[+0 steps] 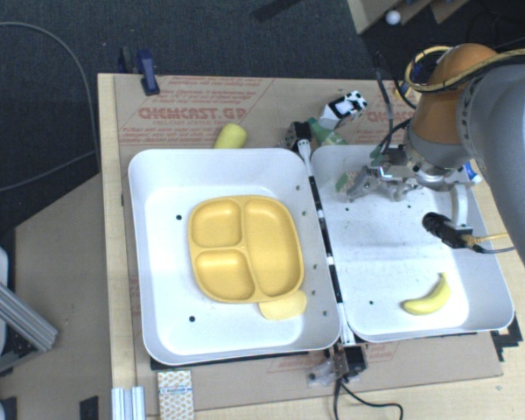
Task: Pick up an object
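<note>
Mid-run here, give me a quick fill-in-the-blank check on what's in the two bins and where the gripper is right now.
1. The yellow divided plate lies in the ____ bin.
2. The banana lies in the right bin, near its ____ corner.
3. The plate has ____ compartments.
4. The gripper is over the ____ bin, near its far edge.

Missing words: left; front right; three; right

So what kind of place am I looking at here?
Most likely a robotics lab test bench, not a kitchen: two white bins on a board printed with a supplier name, loose cables, and toy items like a yellow divided plate and a banana.
</note>
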`<state>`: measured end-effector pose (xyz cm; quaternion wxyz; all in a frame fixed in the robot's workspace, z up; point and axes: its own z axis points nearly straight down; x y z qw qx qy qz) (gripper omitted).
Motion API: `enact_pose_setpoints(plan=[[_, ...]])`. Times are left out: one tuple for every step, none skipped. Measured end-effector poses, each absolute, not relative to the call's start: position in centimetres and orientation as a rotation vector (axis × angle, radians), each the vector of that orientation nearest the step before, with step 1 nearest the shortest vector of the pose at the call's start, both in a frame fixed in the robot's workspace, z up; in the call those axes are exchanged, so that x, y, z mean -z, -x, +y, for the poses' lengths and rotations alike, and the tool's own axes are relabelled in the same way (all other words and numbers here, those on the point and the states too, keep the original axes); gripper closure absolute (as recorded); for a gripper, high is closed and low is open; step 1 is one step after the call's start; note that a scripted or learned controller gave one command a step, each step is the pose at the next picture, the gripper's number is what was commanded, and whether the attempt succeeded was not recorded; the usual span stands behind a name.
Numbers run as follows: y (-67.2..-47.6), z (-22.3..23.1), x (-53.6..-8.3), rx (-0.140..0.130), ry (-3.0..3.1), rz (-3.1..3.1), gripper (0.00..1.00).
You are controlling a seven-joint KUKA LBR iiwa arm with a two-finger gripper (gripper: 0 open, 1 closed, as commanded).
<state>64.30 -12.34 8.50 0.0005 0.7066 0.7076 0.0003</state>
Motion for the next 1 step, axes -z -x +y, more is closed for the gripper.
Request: enact_pose_setpoints(plan=[[-66.48, -10.82, -8.47, 0.012, -2.224, 2.227, 0.00]])
